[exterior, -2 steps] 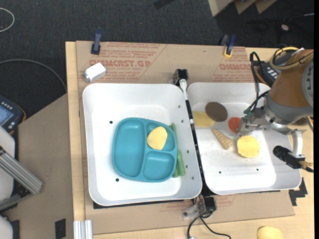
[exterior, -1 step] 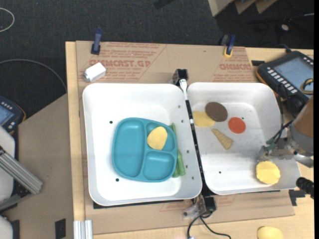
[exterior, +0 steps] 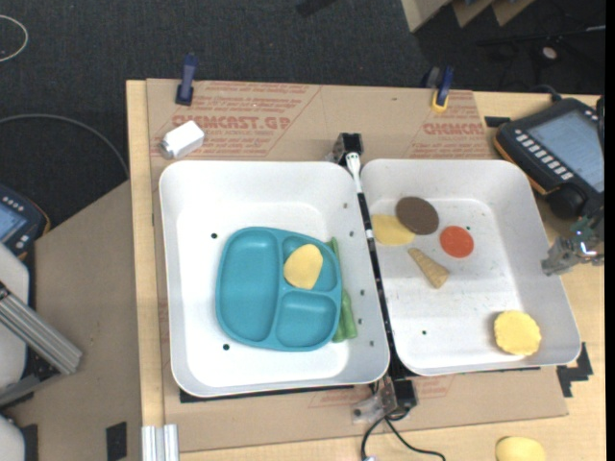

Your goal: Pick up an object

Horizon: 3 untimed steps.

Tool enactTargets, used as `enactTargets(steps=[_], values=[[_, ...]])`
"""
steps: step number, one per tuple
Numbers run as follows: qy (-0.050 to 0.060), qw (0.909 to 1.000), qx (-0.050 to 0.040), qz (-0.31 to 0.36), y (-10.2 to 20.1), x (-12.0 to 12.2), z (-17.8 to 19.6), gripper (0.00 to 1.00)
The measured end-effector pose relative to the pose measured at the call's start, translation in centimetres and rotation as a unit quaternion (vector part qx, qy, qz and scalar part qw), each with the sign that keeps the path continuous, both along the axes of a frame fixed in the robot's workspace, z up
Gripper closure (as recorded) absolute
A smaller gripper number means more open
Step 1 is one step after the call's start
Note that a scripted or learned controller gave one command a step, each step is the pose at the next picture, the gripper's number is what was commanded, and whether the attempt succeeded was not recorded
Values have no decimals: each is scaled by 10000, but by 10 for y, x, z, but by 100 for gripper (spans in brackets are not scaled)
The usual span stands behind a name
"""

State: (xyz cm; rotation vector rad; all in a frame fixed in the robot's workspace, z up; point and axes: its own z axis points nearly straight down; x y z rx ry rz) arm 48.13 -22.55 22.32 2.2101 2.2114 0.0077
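Observation:
The right bin [exterior: 500, 185] holds a brown disc [exterior: 417, 214], a pale yellow piece [exterior: 388, 230] touching it, a red-orange round item [exterior: 457, 243], a tan cone [exterior: 430, 267] and a yellow round item [exterior: 517, 332]. In the left bin [exterior: 192, 200] lies a teal divided plate [exterior: 259, 296] with a yellow lump [exterior: 304, 266] on it. A green item [exterior: 343, 305] lies along the plate's right side. A small grey metal part that looks like my gripper [exterior: 569, 249] sits at the right bin's right rim, away from all the objects.
A black teach pendant [exterior: 557, 152] rests on the bench at the far right. A white block [exterior: 183, 139] lies behind the left bin. Clamps [exterior: 185, 80] [exterior: 441, 86] grip the board's back edge. Another yellow item [exterior: 519, 448] lies on the bench at the bottom right.

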Motion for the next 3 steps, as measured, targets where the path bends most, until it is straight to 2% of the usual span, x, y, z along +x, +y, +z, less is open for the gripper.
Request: enactTargets(steps=[1, 2, 3], values=[[-37, 10000, -13, 14, 1, 32, 209, 100], [-21, 10000, 9, 40, 55, 85, 320, 100], [123, 9999, 49, -6, 55, 86, 205, 100]])
